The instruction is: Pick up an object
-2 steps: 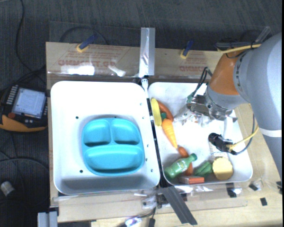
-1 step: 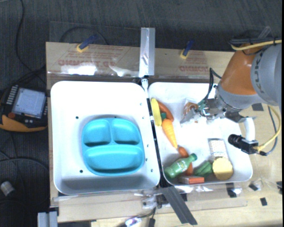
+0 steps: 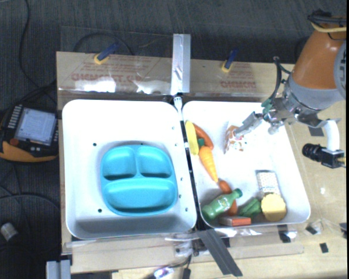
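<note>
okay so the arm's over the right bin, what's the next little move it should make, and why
Probably lift straight up a little. The gripper sits high in the right bin right at a small white packet, which looks tilted and raised as if caught at its top edge. A short lift would show whether the packet really comes along. The carrot and green bottle lie apart from it.

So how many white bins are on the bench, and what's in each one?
2. The left bin holds a blue divided plate. The right bin holds toy food, including a carrot and a green bottle.
</note>
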Action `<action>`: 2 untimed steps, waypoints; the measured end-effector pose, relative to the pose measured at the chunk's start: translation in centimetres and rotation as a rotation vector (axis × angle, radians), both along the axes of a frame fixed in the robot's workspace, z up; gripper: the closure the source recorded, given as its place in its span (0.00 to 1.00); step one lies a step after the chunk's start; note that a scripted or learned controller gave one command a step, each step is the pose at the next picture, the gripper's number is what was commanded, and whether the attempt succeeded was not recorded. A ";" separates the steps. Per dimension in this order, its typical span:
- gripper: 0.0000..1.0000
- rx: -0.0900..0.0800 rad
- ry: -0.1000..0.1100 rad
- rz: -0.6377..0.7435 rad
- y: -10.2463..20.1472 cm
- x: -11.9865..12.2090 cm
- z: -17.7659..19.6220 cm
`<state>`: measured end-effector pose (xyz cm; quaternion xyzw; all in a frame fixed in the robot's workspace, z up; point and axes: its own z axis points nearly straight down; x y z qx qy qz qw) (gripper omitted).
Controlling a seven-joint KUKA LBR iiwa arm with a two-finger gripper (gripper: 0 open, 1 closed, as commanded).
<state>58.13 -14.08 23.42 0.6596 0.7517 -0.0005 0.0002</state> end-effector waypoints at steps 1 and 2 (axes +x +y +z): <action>0.00 -0.002 0.003 -0.015 0.9 1.1 -6.8; 0.00 0.001 0.000 0.022 -2.2 3.0 -14.1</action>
